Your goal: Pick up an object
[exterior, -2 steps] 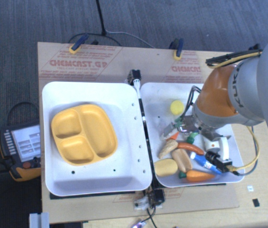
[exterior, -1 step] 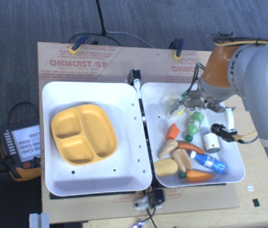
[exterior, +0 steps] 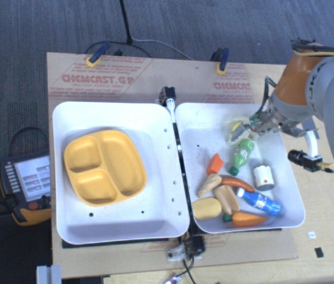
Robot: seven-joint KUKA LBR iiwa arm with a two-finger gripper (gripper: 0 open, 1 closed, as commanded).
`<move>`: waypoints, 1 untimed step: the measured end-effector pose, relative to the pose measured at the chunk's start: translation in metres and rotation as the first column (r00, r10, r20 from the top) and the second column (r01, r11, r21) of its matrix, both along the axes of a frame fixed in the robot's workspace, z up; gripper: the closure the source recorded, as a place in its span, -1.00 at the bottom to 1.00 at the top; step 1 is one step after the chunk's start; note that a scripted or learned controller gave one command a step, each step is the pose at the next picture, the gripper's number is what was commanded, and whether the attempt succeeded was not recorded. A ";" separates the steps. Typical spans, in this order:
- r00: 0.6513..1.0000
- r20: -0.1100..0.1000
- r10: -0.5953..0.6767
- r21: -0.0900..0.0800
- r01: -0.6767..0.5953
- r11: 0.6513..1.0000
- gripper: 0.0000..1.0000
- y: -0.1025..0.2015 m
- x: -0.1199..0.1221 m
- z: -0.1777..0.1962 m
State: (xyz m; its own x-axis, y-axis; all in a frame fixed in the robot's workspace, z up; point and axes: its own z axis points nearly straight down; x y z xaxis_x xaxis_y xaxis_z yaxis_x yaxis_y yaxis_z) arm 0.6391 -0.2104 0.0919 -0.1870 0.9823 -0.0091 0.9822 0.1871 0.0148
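My gripper (exterior: 242, 129) hangs over the upper part of the right bin (exterior: 202, 118), at the end of the grey arm with its orange band (exterior: 291, 78). A pale yellow object (exterior: 236, 125) lies right beside the gripper; I cannot tell whether it is held. Just below stands a green bottle (exterior: 241, 154), tilted. Further down lie an orange piece (exterior: 214, 162), a white cylinder (exterior: 263, 177), a blue bottle (exterior: 261, 203), a carrot (exterior: 248, 219), a tan bun (exterior: 206, 208) and a hot dog (exterior: 227, 199).
The left bin (exterior: 72, 114) holds a yellow divided tray (exterior: 103, 166). A black rail (exterior: 179, 152) separates the bins. Clamps (exterior: 220, 61) sit at the cardboard's back edge. A pendant (exterior: 28, 182) lies left of the bench.
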 end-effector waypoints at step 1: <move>1.000 -0.001 0.002 0.002 -0.002 1.000 1.00 0.001 0.001 0.011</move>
State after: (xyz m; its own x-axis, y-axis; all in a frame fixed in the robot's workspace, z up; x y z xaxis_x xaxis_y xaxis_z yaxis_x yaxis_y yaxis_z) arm 0.6400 -0.2092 0.1034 -0.1887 0.9820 -0.0070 0.9819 0.1888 0.0140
